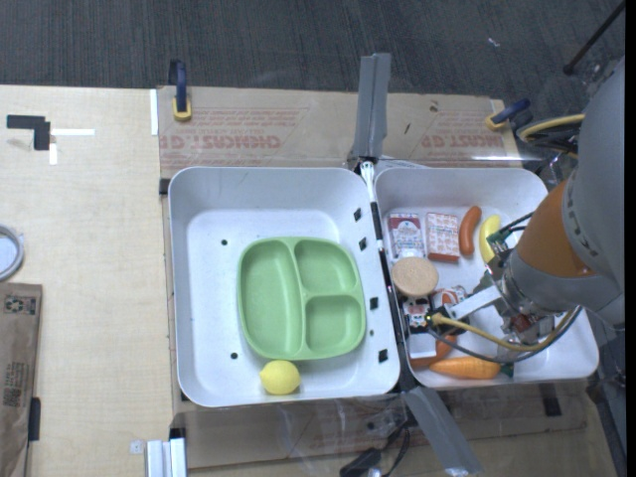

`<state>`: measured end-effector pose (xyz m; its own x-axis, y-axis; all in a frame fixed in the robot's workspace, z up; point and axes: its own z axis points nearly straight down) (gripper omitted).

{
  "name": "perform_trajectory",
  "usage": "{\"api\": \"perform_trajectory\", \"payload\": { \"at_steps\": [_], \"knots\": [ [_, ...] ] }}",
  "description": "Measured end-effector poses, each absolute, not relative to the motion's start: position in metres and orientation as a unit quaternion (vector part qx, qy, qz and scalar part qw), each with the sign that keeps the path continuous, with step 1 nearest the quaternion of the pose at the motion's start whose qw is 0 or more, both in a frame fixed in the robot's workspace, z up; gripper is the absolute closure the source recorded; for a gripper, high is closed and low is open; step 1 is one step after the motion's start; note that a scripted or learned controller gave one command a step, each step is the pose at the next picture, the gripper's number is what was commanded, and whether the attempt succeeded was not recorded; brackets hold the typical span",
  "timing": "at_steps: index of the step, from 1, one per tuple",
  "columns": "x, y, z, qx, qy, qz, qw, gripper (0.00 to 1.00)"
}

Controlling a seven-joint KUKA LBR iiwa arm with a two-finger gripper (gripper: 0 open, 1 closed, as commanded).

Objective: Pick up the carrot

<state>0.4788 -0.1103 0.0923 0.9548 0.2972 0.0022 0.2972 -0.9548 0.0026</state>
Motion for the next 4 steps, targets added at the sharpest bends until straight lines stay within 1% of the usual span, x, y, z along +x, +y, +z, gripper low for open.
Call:
{"api": "perform_trajectory", "payload": {
  "at_steps": [1, 2, 3, 4],
  "knots": [
    [0.478, -0.11, 0.1, 0.988, 0.152, -0.0019, -0.001, 1.0],
    [0.478, -0.022, 0.191, 0.994, 0.11, -0.002, 0.0, 1.0],
    [0.478, 0.046, 0.227, 0.995, 0.101, -0.0015, 0.0, 1.0],
    [0.478, 0.12, 0.216, 0.995, 0.099, -0.0015, 0.001, 1.0]
  ]
}}
